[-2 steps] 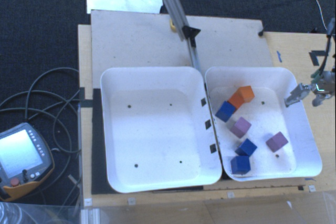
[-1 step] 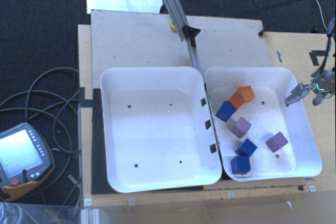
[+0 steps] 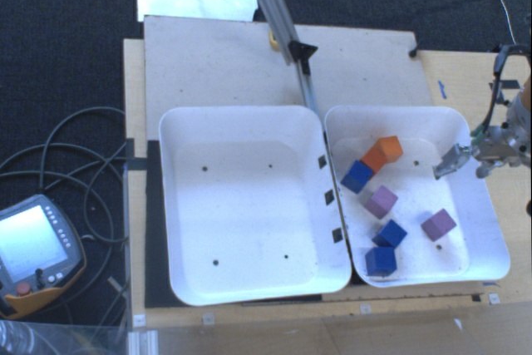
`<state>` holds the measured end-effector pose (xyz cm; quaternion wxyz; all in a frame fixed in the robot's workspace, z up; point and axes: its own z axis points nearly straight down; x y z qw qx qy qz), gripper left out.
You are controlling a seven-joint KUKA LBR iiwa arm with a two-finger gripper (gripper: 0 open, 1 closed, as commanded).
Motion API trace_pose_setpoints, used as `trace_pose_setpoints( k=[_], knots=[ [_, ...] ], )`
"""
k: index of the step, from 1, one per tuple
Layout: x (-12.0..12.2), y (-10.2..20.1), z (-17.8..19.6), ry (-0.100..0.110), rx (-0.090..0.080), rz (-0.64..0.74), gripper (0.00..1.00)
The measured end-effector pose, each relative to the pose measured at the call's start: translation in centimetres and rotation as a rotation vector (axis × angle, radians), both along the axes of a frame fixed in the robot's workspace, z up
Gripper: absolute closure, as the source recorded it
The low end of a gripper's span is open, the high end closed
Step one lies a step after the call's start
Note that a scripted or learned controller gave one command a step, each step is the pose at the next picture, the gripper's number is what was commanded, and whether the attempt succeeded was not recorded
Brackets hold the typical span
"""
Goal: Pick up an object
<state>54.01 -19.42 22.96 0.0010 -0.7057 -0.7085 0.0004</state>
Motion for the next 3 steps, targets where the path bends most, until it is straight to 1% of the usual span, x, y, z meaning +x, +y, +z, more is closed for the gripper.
trace_pose_setpoints(
  k=[2, 3],
  knots=[
    [0.8, -1.6, -11.3, 0.001, 0.0, -0.002, 0.0],
    [1.0, -1.7, -9.9, -0.007, -0.003, 0.0, 1.0]
  ],
)
